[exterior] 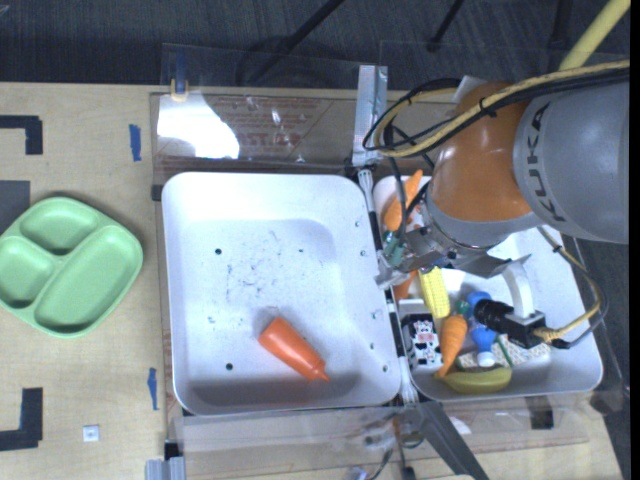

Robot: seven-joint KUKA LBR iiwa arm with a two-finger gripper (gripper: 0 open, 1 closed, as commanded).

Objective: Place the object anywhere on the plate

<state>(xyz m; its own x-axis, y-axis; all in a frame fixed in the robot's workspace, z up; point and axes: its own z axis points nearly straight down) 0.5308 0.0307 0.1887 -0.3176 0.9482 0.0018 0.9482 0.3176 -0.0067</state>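
Robotics lab, light wooden bench [80, 118] with black and blue tape markers, two white bins [200, 208] side by side, grey-orange KUKA arm [540, 158] trailing cables, toy food, tripod legs on dark carpet behind

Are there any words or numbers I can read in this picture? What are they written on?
"KUKA" – dark letters running down the grey arm, cut off at the picture's edge, so only partly seen.
A small black-and-white card in the right bin has marks on it, too small to read.
Nothing readable on the green plate, the left bin or the orange cone.
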